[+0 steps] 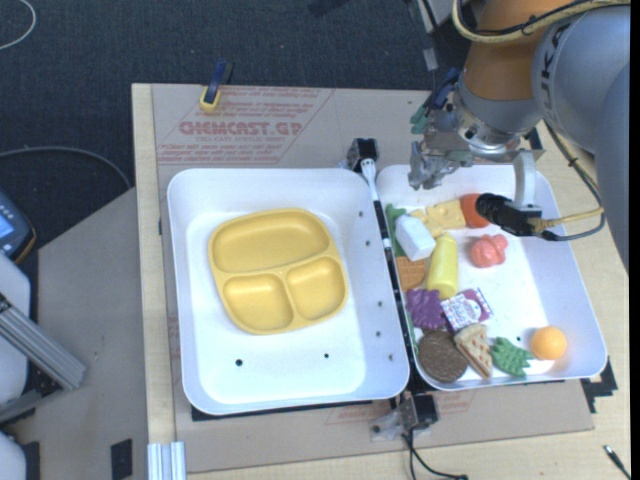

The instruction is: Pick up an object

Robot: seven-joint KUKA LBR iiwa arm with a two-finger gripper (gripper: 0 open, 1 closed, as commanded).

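You've got a brown board (300,118) on the bench under both bins; red print on its far edge reads "CHEMCAST GP", smaller lines below too blurred to read. A yellow-and-blue clamp (213,88) sits at its far left corner.

The arm (560,38), grey with the orange band, comes in over the far right corner.

Left bin (200,368): a yellow three-compartment tray (277,268) lies a bit far-left of centre, tilted, nothing in it.

Right bin (575,298) holds the pickable toys, crowded along its left wall and near edge. Far end: white block (413,236), pale yellow cheese piece (438,215) and orange piece (474,211). Middle: yellow bottle (443,265) upright-ish, pink-red piece (488,250) to its right, apart. Below: purple grapes (428,310) touching a purple-and-white packet (467,309); its label can't be read. Near edge: brown cookie (441,355), pizza slice (474,348), green piece (510,356), and an orange ball (548,343) in the near right corner.

A black cylinder (505,215) on the arm's side bracket covers part of the orange piece.

The gripper (432,173) hangs over the right bin's far left corner, above the cheese piece. You can't tell if the fingers are apart or together; nothing shows between them.
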